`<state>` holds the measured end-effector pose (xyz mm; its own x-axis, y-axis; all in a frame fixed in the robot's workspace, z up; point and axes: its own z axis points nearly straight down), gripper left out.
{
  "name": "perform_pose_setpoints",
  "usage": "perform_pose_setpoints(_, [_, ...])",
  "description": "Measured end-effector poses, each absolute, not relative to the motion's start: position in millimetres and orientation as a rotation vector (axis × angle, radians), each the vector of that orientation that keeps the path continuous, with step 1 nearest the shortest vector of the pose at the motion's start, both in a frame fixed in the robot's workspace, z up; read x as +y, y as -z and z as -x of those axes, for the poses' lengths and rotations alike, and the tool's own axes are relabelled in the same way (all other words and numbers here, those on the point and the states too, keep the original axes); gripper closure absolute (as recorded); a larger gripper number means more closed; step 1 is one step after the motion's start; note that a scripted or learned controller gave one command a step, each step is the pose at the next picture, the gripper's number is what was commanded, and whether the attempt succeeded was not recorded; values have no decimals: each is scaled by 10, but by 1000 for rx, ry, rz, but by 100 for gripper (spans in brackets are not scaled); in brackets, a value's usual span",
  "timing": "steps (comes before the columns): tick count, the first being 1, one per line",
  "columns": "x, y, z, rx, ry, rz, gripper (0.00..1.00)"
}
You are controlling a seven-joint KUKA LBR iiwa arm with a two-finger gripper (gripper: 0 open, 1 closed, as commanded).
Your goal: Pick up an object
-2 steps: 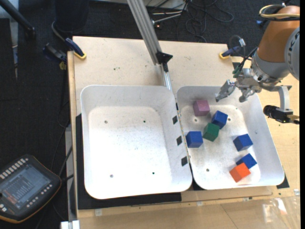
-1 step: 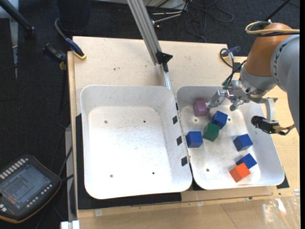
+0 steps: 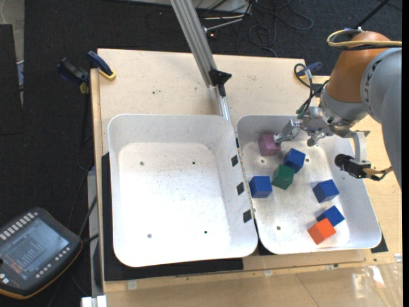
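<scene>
Camera view: gripper point(image 3: 289, 133) low over right bin point(image 3: 364, 226), finger state cannot be told. Purple block point(image 3: 268, 144) just left of the tips, touching or nearly. Blue block point(image 3: 294, 158) and green block point(image 3: 283, 176) just below. Nothing visibly gripped.
</scene>
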<state>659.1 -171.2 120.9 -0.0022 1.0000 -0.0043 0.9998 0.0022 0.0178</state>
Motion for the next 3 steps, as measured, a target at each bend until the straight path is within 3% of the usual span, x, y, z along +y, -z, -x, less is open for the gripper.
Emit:
perform_pose_setpoints(1, [-1705, -1297, -6599, 2212, -19, -2207, 100])
perform_pose_setpoints(3, [-1764, -2494, -6539, 2218, -7, -2213, 100])
